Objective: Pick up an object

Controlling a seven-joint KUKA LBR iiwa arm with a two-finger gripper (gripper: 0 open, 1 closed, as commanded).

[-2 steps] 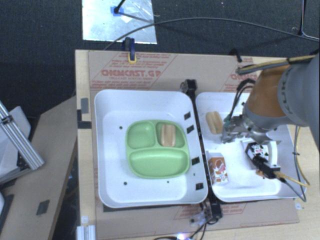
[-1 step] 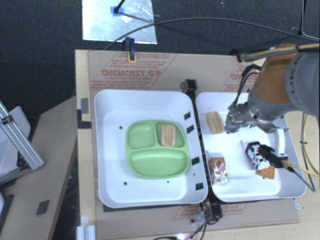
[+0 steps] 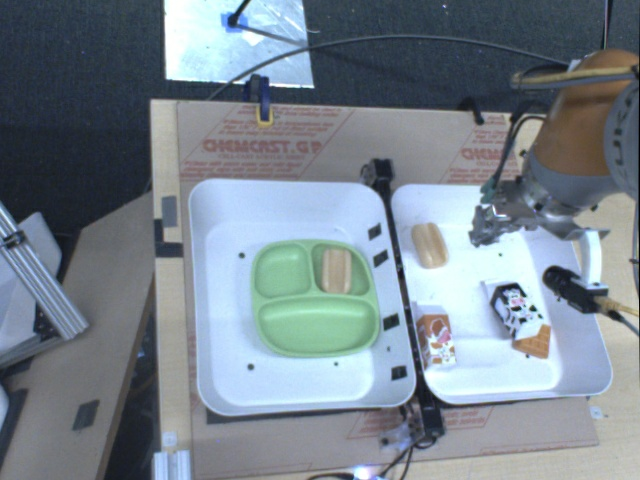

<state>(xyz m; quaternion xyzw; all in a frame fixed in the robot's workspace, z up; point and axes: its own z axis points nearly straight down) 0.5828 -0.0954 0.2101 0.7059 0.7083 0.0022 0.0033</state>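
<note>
My gripper [image 3: 486, 230] hangs over the upper middle of the right bin [image 3: 590, 368], with the grey and orange arm coming in from the right. A tan bread roll [image 3: 430, 245] lies just left of the gripper, apart from it. Below and to the right lies a black-and-white carton [image 3: 515, 308] with a small waffle-like wedge [image 3: 535, 343] touching its lower end. An orange-brown carton [image 3: 436, 338] sits near the bin's lower left. I see nothing held under the gripper.
The left bin [image 3: 220, 228] holds a green divided plate [image 3: 270, 318] with a tan hot-dog-like piece [image 3: 334, 269] in its upper right compartment. A black divider with clips [image 3: 392, 268] runs between the bins. A black cable end [image 3: 572, 288] sticks out from the arm at right.
</note>
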